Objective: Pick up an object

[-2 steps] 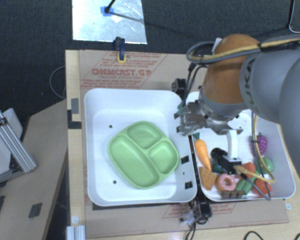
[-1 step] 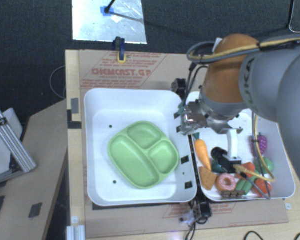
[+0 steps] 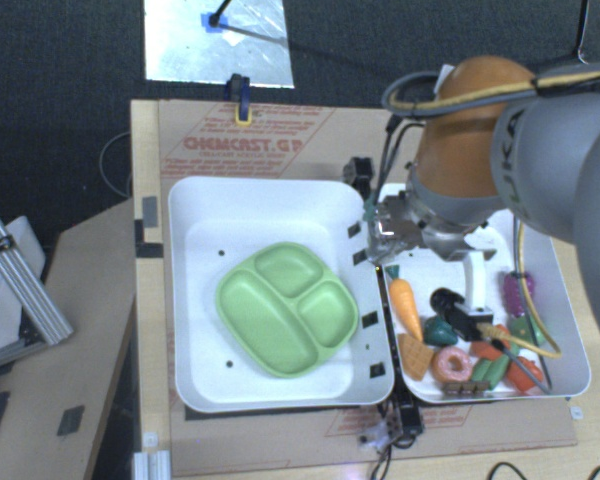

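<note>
Nearest to us, in the front part of the right bin (image 3: 577,363), we see a small crowd of toy foods: a pink donut (image 3: 452,365), a tan waffle piece (image 3: 415,356) just beside it on the left, and some green pieces (image 3: 492,370) and a red piece (image 3: 525,373) on the right. These things lie close together and some of them touch. A little farther, an orange carrot (image 3: 405,306) lies along the left wall of this bin, with its thin end pointing away from us. A purple toy (image 3: 516,293) lies near the right wall.

To the left, the left bin (image 3: 230,218) holds one green divided plate (image 3: 285,308), flat on the floor of the bin.

Behind the carrot, the gripper (image 3: 385,236) hangs over the far left corner of the right bin, close to the wall between the two bins. We cannot tell whether it is open or closed, and we see no object in it. Above it stands the orange band (image 3: 475,118) and the grey arm (image 3: 550,158).

Farther back, we see brown cardboard (image 3: 250,143) under the bins, a blue clamp (image 3: 240,98) at its far edge, and a shiny sheet (image 3: 218,28) on the dark floor.
</note>
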`<state>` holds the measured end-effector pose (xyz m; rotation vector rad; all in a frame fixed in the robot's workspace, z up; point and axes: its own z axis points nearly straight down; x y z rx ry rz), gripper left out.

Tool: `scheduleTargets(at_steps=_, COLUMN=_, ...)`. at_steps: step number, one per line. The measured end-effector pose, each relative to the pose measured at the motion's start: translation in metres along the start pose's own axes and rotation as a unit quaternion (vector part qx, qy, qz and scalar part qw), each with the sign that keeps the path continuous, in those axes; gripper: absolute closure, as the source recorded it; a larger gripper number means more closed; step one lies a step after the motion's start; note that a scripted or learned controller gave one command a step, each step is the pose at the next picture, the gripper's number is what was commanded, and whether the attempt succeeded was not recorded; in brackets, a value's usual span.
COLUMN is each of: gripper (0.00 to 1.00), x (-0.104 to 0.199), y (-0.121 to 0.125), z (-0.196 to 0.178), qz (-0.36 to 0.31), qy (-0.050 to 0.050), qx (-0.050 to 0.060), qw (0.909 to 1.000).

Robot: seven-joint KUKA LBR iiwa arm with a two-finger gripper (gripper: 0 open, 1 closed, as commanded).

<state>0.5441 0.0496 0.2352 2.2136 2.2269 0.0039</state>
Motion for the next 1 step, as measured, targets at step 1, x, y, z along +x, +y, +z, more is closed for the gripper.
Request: scheduleTargets(at_steps=1, gripper=1.0, x=-0.0055, y=-0.0064, z=0.0045, qz=0.003, qy=-0.001, qx=0.002, qw=1.0)
